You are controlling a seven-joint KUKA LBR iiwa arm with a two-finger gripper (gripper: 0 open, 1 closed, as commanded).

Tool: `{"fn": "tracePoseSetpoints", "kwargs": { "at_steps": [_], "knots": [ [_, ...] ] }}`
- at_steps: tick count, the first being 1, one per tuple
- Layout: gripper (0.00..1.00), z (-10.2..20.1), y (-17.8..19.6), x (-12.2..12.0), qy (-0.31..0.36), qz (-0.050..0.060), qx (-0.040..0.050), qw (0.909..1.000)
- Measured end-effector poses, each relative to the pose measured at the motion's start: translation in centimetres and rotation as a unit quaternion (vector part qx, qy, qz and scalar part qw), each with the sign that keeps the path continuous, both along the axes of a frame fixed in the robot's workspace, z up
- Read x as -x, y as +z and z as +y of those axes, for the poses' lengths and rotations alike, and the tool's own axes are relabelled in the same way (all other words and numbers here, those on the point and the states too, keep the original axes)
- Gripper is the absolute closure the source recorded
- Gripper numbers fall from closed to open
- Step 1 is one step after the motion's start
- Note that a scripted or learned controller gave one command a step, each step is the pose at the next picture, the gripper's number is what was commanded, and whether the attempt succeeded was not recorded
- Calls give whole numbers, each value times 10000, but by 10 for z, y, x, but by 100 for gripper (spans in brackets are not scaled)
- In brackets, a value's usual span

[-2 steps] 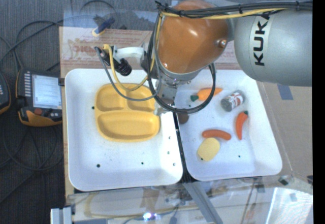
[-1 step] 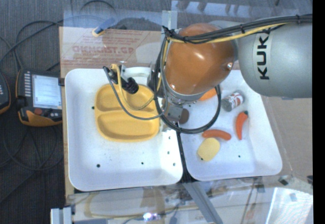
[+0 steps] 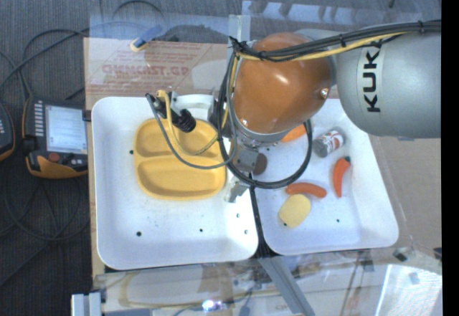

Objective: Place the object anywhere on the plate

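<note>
A yellow divided plate (image 3: 177, 162) lies in the left white bin (image 3: 122, 236). The orange-banded wrist of the arm hangs over the wall between the two bins and hides most of my gripper (image 3: 239, 184), which sits low at the plate's right edge. Nothing can be seen held in it. Black and yellow cables from the arm drape over the plate's upper part. In the right bin (image 3: 373, 228) lie a yellow rounded piece (image 3: 295, 211), an orange-red sausage shape (image 3: 309, 189), a small carrot (image 3: 340, 173), a small can (image 3: 329, 142) and an orange piece (image 3: 294, 135) partly under the arm.
A teach pendant (image 3: 57, 137) rests on the floor left of the bench. Cardboard (image 3: 143, 71) lies behind the left bin. The bulky grey arm link (image 3: 394, 85) covers the right bin's upper part.
</note>
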State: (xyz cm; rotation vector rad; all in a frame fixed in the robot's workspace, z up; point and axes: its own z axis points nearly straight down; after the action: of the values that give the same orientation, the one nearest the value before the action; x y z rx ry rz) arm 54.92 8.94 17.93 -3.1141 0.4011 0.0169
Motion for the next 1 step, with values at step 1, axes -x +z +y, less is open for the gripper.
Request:
{"fn": "tracePoseSetpoints", "kwargs": {
  "at_steps": [1],
  "knots": [
    [0,-57,0,-33,101,-3,0,9999]
  ]
}}
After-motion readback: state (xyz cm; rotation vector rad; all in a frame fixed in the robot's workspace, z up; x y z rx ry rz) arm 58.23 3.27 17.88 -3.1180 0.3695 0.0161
